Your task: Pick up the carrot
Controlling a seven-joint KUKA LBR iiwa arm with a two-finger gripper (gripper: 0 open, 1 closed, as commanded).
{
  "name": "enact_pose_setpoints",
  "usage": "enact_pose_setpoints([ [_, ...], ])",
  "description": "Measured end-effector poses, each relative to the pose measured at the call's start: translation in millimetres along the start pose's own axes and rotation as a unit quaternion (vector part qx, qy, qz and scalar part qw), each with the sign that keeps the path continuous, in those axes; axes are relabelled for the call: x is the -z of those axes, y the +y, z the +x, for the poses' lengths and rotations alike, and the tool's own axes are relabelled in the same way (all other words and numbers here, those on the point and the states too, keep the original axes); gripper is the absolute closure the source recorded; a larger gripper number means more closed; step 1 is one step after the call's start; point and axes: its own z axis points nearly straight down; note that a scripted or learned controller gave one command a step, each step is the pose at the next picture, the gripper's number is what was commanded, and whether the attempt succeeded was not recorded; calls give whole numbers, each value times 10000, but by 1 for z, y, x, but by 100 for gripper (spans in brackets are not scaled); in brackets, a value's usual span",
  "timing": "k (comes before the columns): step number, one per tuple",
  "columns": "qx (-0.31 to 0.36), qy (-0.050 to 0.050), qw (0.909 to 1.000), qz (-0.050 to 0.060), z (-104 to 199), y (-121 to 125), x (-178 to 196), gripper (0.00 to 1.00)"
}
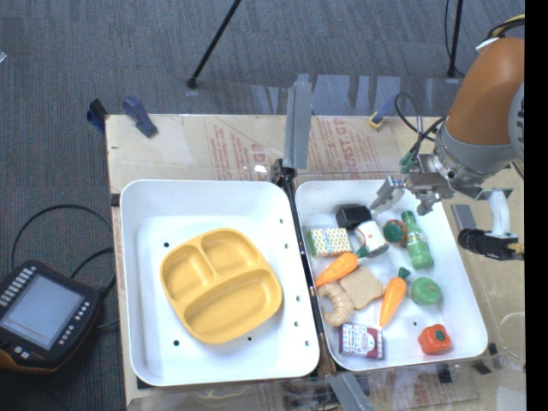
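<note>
Grey metal fingers hang spread over the top of the right bin (476,315) — the gripper (406,193) is open, with nothing between its fingers. One finger (383,196) angles out to the left, the other (425,200) points down just above the green bottle (417,241). Behind the gripper, the arm (484,101) swells into its big orange band and comes in from the right edge.

Right below the gripper sits a cluster: a black block (352,216), a white roll (371,234), a small round red-and-green piece (394,231), and the green bottle lying lengthwise. None of them touches the gripper.

Now the carrots — there are two orange ones in this bin. One carrot (336,269) lies slanted near the bin's left wall, just under a checkered green-and-white packet (329,241). The second carrot (393,297) lies nearer the middle, green top up, beside a slice of toast (362,287). Both rest on the bin floor, well apart from the gripper.

Further down: a pale knobbly piece (336,303) against the toast, a dark red packet (360,341), a green round fruit (425,291), and a red pepper (435,339) in the bottom corner.

Across the divider, the left bin (145,332) holds a yellow divided plate (222,282). Off the bench at lower left sits a handheld pendant with a screen (38,311).
</note>
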Motion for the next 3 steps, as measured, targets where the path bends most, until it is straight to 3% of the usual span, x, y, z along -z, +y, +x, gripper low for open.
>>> enact_pose_setpoints([
  [1,1034,9,9946,27,-51,-34,-86,0],
  [2,1519,-5,9884,-27,-20,-73,-149,0],
  [3,1495,2,9887,-34,-20,-72,-140,100],
])
